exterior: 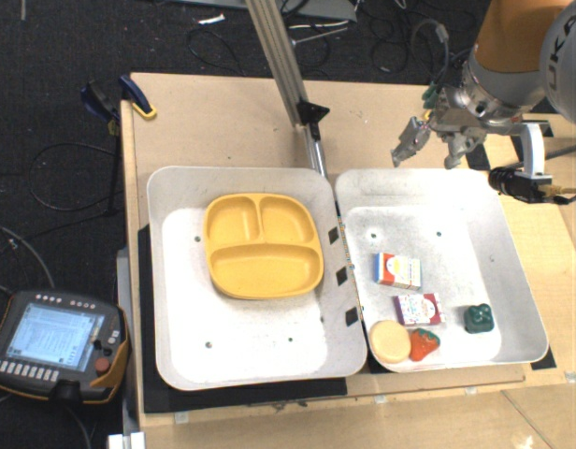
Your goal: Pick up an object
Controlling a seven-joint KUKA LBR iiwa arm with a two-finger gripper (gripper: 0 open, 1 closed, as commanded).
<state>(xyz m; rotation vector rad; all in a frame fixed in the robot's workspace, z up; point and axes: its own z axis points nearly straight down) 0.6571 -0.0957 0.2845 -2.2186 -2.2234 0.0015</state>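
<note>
Nothing is being held yet. Sitting nearest, at the right bin's (512, 251) six o'clock, are a round yellow piece (391, 341), red piece (424, 344) and green piece (478, 319); farther, at twelve o'clock, the gripper (436, 146) is hovering spread apart, carrying nothing.

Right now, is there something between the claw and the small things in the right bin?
Nothing visible. The claw hangs above the far edge of the right bin; the small carton lies uncovered below it.
</note>
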